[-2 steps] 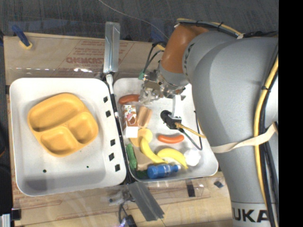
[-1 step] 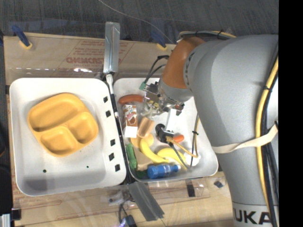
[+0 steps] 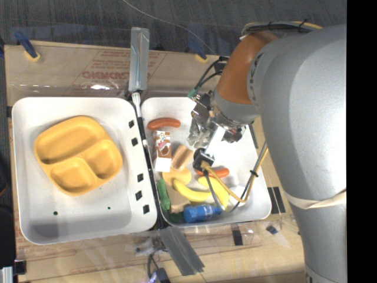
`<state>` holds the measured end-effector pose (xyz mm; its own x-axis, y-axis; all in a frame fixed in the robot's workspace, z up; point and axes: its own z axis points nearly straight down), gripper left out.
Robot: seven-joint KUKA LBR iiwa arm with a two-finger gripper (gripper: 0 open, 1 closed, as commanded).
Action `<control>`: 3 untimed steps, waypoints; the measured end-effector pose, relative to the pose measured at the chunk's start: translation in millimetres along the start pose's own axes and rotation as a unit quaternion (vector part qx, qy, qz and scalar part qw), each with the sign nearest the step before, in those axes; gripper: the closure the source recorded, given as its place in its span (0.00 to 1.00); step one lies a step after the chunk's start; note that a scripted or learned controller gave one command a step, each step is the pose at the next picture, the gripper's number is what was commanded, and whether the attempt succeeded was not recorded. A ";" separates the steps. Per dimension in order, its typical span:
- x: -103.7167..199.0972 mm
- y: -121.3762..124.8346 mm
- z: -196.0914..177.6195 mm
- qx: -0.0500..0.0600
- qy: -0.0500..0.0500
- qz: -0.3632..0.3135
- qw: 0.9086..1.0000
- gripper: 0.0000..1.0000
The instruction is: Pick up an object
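Note:
The right bin (image 3: 247, 208) holds a pile of toy food: a red sausage (image 3: 164, 123), a brown-and-white packet (image 3: 162, 146), a hot dog bun (image 3: 179, 156), a yellow banana (image 3: 191, 191), a blue bottle (image 3: 203, 212) and a green piece (image 3: 163, 194). My gripper (image 3: 199, 135) hangs over the middle of this bin, just right of the packet and above the hot dog bun. I see nothing clearly between its fingers.
A yellow divided tray (image 3: 78, 154) lies in the left bin (image 3: 35, 217). A grey divider bar (image 3: 138, 61) runs between the bins at the back. Yellow and black cables (image 3: 221, 187) trail from the wrist over the food.

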<state>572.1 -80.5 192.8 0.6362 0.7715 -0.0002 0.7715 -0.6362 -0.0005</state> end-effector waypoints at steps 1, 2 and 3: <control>59.3 -36.8 -196.0 -0.003 0.002 -0.290 0.957 1.00; -35.1 70.8 -187.4 0.000 -0.001 -0.353 0.936 1.00; -82.8 106.1 -220.0 -0.002 0.000 -0.357 0.934 1.00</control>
<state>601.3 -212.0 412.7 -0.0407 0.9992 -0.0016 0.9992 0.0407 0.0022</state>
